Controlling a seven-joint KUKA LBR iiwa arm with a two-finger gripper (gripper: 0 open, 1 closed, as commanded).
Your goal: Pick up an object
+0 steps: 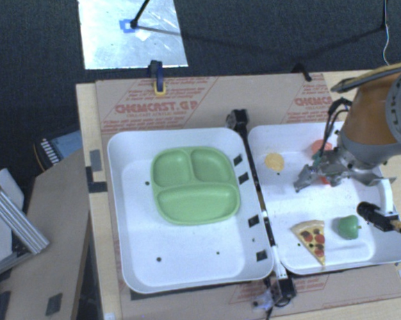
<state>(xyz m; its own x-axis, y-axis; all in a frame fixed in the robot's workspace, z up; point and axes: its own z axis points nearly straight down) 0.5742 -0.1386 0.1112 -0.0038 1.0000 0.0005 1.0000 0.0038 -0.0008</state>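
Gripper [305, 179] hangs low inside the right bin [293, 265], and I cannot tell how it is set; nothing visibly sits in it, so the pick looks not yet made. Candidates lie close: a yellow piece [274, 161] just up-left of it, a red object [318, 146] behind it, a pizza slice [312, 239] and a green pepper [347, 227] nearer the front.

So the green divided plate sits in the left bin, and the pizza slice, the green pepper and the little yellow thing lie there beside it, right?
Not quite. The green divided plate does sit in the left bin, but the pizza slice, the green pepper and the yellow piece lie in the right bin, where the end effector hovers. The camera view shows this.
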